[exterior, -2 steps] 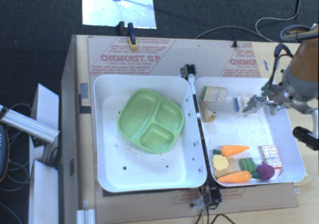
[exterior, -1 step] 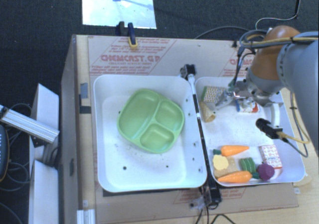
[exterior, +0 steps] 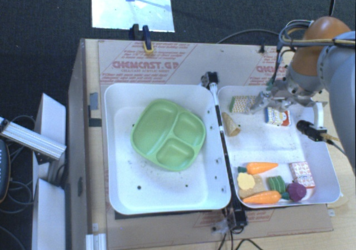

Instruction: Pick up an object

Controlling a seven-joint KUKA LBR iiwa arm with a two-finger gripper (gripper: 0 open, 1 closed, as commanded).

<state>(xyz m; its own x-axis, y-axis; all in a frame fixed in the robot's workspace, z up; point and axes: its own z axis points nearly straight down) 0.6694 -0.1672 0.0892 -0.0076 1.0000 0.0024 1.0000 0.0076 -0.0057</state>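
The landmark for all positions is the divider (exterior: 218, 132), the edge where the two white bins meet. Nearest the camera, on the arm's side of the divider, the right bin (exterior: 328, 174) holds a cluster of toy food along its near wall: an orange carrot (exterior: 262, 198) lies closest to the near rim, with a tan bread slice (exterior: 251, 184) and a yellow piece (exterior: 245, 179) just beyond it beside the divider, a green item (exterior: 276, 184) and a purple item (exterior: 296, 191) farther from the divider, and a small red-and-white carton (exterior: 302, 173) farthest from it. A second carrot (exterior: 261, 168) lies just beyond the cluster. On the opposite side of the divider, the left bin (exterior: 119, 182) carries a green compartment plate (exterior: 168, 134), tilted and resting near the bin's centre. Farther back, a cone-shaped item (exterior: 230, 124) lies just beside the divider in the right bin. Beyond it, a green-patterned box (exterior: 241, 104) sits near the far wall. The tool (exterior: 266, 100) is positioned low between that box and a red-and-white packet (exterior: 277, 116); whether its fingers are spread or pressed together cannot be determined, and no object is seen between them. The surface (exterior: 167, 63) extends beyond both bins.
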